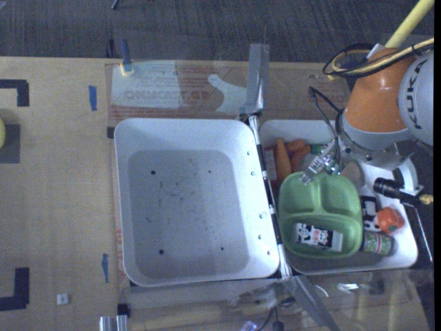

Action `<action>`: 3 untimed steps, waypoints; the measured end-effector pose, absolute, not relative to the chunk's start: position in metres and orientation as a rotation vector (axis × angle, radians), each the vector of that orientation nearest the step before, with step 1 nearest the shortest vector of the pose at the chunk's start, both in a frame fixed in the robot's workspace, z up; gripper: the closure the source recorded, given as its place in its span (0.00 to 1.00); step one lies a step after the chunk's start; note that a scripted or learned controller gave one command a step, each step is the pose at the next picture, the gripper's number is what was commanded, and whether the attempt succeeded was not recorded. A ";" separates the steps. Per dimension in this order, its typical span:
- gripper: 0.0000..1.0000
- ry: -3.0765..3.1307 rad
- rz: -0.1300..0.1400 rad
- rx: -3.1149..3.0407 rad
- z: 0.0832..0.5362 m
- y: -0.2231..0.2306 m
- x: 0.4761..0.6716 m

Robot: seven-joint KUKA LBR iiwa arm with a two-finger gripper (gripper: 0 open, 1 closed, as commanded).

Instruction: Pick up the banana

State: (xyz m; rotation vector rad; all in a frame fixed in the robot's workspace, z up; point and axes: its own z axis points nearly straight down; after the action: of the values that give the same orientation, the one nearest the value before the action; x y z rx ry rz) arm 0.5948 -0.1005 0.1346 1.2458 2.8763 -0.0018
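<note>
Honestly, where the banana lies I cannot tell; it may be hidden under the arm or under the green tray.

Nearest, in the lower right of the frame, the right bin (412, 255) holds the green tray (324, 209). A small printed carton (318, 236) lies in the tray's lower compartment. A green bottle (377, 243) and a small orange object (389, 218) lie just beside the tray on its right. The left bin (131, 185) fills the middle of the frame.

Further up, the gripper (322, 165) hangs over the tray's upper edge, and I cannot tell whether it is open or closed. Some carrots (284, 156) lie just to its left. Behind it, the arm (382, 95) covers the upper right corner of the bin.

To do this step well, I think the arm should first lift clear of that corner, so the camera can find the fruit. The descent should then be aligned across the banana's short width. It should also stay away from the tray rim and the carrots, which could catch the gripper.
</note>
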 end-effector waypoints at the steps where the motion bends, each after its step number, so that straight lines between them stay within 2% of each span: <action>1: 1.00 2.768 -0.010 1.466 0.186 -0.072 0.550; 2: 1.00 2.665 0.057 1.461 0.154 -0.087 0.532; 3: 1.00 2.638 -0.004 1.675 0.187 -0.076 0.546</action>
State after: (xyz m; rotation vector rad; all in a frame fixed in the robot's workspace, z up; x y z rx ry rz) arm 0.5463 -0.0763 0.1871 1.6747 2.6384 -0.0042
